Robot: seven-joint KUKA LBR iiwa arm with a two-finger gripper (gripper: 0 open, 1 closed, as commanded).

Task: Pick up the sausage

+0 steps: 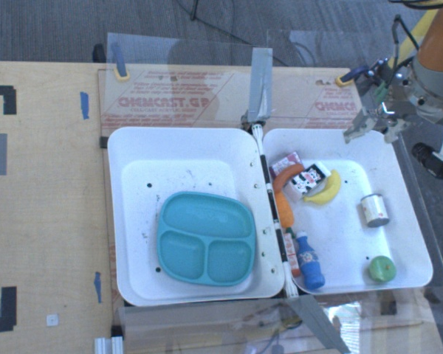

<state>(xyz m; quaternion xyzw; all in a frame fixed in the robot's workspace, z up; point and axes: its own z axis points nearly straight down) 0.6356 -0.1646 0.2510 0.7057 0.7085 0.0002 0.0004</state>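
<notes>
A: Sausage first: which one is it?

B: I take it to be the orange-red, slightly curved link (286, 177) near the upper left of the right-hand shallow white plastic bin (406, 220), close against the divider between the two bins. Below it, along the same wall, lies a longer orange carrot-like piece (284, 211), so the two could be confused; I cannot be certain which is which from this angle.

A: Why is it so awkward to reach?

B: It sits hard by the bin's left wall, and a small red-and-white packet (286, 161) and a black-and-white patterned card box (311, 180) crowd it from above and from the right. A yellow plastic banana (324, 191) touches that box. My guess is a finger would have little room on the wall side.

A: And the arm?

B: The metal two-finger pincer (374, 124) hangs at the upper right of the frame, over the bin's top rim, well apart from the sausage. Nothing is between its fingers; whether they are spread or pressed together I cannot tell.

A: Anything else in there?

B: A blue plastic bottle (308, 262) at the lower left, a short silver tin can (373, 209), and a green ball-like fruit (382, 269) at the lower right. The left white bin (133, 161) holds a teal three-compartment plate (205, 236).
</notes>
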